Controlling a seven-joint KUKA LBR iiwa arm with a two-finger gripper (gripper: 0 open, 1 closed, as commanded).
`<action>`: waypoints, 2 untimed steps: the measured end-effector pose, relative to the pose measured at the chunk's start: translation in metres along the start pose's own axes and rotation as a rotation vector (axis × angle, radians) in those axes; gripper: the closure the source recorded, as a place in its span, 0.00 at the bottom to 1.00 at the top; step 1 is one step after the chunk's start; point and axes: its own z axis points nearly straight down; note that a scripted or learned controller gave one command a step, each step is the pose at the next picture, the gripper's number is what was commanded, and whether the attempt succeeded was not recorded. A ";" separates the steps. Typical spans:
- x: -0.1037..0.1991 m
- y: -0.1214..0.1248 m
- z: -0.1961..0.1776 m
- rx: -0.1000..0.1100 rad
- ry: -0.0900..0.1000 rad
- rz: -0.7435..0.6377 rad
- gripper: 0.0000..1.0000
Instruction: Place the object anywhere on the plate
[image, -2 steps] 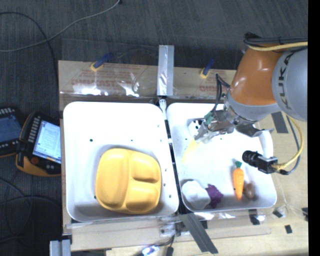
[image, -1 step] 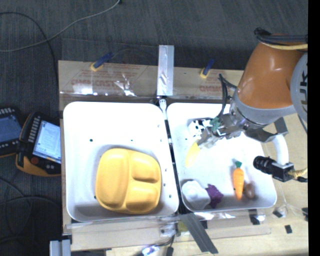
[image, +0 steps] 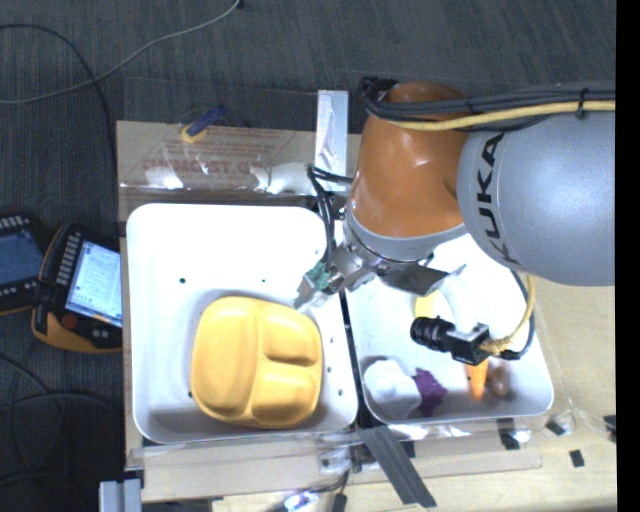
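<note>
Nearest, the yellow divided plate (image: 257, 360) lies in the left bin (image: 160, 260), just beyond it the gripper (image: 316, 285) hovers over the bins' shared rim, whether its jaws are apart I cannot tell.

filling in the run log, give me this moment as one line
claw: over left bin, just above yellow plate | grip: cannot tell | white object, purple object: in right bin
</note>
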 end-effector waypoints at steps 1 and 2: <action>0.033 -0.009 0.066 0.000 0.000 -0.317 1.00; 0.102 0.027 0.096 0.001 0.001 -0.308 1.00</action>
